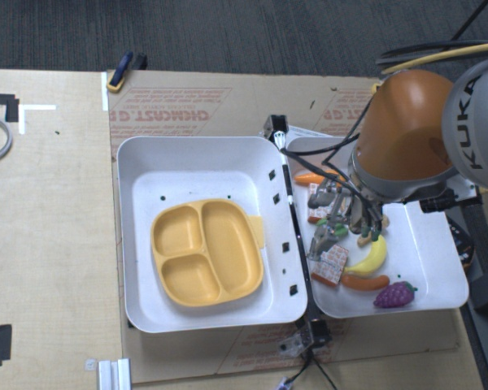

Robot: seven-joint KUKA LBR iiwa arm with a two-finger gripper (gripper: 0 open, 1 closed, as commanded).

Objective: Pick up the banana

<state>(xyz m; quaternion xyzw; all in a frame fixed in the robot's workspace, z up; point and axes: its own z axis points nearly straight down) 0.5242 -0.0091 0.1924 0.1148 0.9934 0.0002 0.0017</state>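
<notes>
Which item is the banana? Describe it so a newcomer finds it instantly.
Look in the right white bin, just below the robot's hand. The banana is the curved yellow piece lying above an orange sausage-shaped toy and left of purple grapes.

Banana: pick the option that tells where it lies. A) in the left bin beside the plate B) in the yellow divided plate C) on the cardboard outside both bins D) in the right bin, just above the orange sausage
D: the banana lies in the right bin, with the orange sausage just below it.
</notes>
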